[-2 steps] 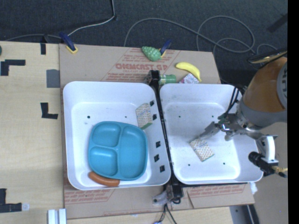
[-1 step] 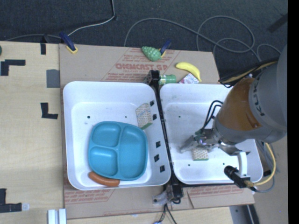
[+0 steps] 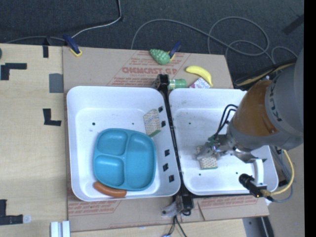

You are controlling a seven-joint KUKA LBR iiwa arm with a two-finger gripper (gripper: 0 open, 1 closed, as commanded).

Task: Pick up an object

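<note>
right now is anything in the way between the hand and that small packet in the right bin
Nothing visible. The hand is right over the small packet on the floor of the right bin, with nothing between them. The blue plate and sausage lie apart in the left bin.

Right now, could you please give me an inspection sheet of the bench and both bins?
Surface: cardboard sheet on the bench, bearing the left bin and right bin side by side.
Job's things: blue divided plate and sausage in the left bin; small patterned packet in the right bin; another packet against the left bin's right wall.
Clutter: banana and green toy behind the bins.
Gripper: gripper low in the right bin, just above the small packet; grip unclear.
Cables: grey cables looping behind the bench.
Surroundings: dark carpet.
</note>
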